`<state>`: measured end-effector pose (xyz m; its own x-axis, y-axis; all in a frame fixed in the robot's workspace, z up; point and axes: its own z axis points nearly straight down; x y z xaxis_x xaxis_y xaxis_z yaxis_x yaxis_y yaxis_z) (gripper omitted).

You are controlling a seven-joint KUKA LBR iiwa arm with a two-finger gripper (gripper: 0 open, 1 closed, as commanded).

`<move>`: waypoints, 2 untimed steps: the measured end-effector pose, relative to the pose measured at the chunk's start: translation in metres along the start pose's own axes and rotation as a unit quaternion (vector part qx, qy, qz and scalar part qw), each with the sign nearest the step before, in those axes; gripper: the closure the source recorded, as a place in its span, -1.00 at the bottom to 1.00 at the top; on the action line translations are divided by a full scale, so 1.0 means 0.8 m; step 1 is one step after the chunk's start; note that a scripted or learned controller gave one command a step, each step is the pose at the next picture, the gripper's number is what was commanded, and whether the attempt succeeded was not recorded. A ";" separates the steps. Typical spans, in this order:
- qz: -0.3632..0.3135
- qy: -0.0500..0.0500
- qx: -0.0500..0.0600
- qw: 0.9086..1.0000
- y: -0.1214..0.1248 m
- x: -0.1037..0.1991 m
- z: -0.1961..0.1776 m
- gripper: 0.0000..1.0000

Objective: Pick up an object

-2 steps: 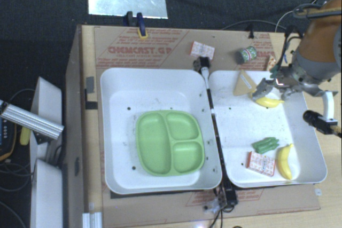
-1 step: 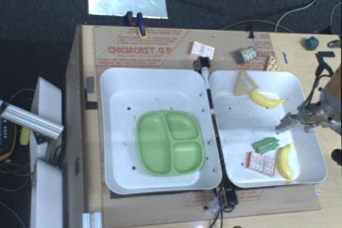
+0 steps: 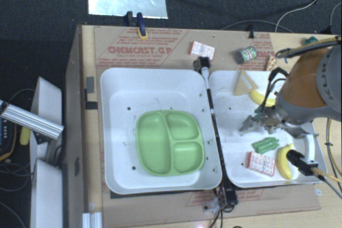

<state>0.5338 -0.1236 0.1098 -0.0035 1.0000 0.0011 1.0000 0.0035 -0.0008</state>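
Note:
My gripper (image 3: pixel 251 124) hangs low over the middle of the right bin (image 3: pixel 235 176), on the grey arm with its orange band (image 3: pixel 299 85) coming in from the right. Just below and to its right lies a small green ridged object (image 3: pixel 265 144). A red-and-white box (image 3: pixel 261 163) and a yellow banana (image 3: pixel 285 162) lie near the bin's front edge. A tan wedge (image 3: pixel 245 84) and another yellow piece (image 3: pixel 261 96) sit at the back of the bin, partly behind the arm. Nothing is visibly held.
The left bin (image 3: pixel 115 115) holds a green divided plate (image 3: pixel 171 142). On the cardboard behind the bins lie a small printed box (image 3: pixel 202 50) and a green can (image 3: pixel 247 54). A black divider (image 3: pixel 211 109) runs between the bins. Cables trail at the right.

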 end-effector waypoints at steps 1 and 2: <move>0.000 -0.002 -0.003 1.000 0.086 -0.079 -0.097 -1.00; -0.001 -0.001 -0.001 1.000 0.107 -0.049 0.032 -1.00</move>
<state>0.6198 -0.1620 0.0840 -0.0047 1.0000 0.0001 1.0000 0.0047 0.0013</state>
